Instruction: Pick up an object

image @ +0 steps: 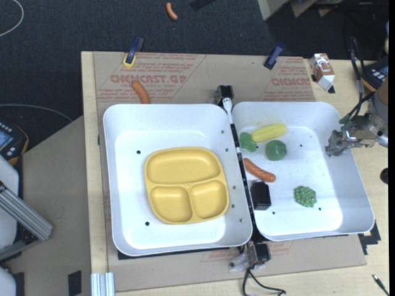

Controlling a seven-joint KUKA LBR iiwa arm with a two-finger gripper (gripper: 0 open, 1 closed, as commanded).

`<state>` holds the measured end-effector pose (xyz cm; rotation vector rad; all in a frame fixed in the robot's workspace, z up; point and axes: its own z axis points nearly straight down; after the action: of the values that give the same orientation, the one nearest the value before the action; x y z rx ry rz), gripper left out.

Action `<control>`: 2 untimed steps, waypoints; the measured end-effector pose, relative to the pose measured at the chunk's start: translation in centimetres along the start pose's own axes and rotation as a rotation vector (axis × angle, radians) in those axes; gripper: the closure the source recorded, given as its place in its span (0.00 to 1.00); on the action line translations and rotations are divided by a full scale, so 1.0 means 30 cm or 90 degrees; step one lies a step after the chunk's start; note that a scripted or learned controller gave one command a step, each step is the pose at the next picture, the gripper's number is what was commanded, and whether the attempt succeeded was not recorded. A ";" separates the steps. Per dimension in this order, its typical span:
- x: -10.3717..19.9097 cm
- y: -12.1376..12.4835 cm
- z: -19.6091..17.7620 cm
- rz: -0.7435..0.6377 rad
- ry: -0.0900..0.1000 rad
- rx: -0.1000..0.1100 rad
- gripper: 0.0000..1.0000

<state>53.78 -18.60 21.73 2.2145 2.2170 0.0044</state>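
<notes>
Nearest us, the green broccoli (305,195) lies in the right bin (355,193), then the sausage (259,169), pepper (276,150) and corn (269,132). Our gripper (336,142) hovers at the far rim; its state we cannot tell. We should centre above one isolated object.

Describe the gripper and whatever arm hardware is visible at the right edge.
The gripper is small, grey bare metal, blocky and blurred, at the right bin's right rim. Behind it are pale grey-white housing parts with dark cables looping above. No markings legible.
</notes>
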 end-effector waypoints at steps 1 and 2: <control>-0.001 0.003 -0.027 0.000 0.001 0.002 1.00; 0.172 0.006 -0.056 -0.003 0.004 0.005 1.00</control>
<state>53.94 -13.43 23.40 2.2158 2.2292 0.0033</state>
